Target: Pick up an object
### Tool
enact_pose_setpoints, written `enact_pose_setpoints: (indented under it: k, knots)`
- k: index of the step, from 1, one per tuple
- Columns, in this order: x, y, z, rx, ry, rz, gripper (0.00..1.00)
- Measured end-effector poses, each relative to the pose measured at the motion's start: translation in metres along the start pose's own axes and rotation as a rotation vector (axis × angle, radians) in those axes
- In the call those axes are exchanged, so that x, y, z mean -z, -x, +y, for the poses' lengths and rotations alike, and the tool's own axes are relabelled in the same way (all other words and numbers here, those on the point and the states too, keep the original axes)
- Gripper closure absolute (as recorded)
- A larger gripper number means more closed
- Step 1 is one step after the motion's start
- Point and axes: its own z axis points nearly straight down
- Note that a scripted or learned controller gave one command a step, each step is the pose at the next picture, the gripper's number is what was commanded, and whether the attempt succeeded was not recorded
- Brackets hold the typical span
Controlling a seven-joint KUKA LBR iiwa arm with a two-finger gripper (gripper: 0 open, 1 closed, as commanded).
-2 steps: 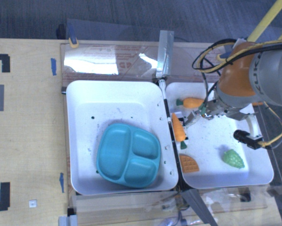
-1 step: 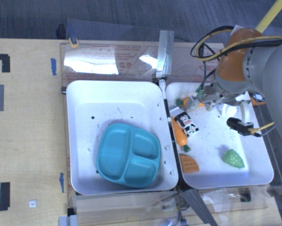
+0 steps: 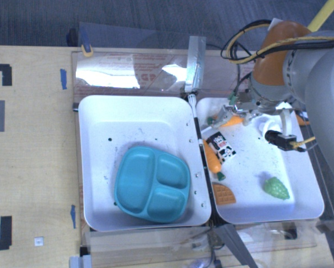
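gripper [image 3: 242, 109], finger state indiscernible, above right bin [image 3: 306, 205]; toy carrot [image 3: 212, 159] looks light, rigid, smooth: grasp across mid-body.

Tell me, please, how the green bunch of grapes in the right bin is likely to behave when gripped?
The green grapes look bumpy and rounded, so fingers may slip off. They lie alone on the right bin floor, so they would probably slide when nudged.

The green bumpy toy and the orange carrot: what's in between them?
Just bare white bin floor, seen from the camera view above. The green bumpy toy lies right of the orange carrot, with nothing between them.
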Motion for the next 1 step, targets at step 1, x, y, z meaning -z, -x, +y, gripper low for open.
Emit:
enact_pose_setpoints:
  k: [1]
  knots:
    - [-0.0184, 0.0045, -0.0021, 0.124, -0.011, 0.003, 0.0]
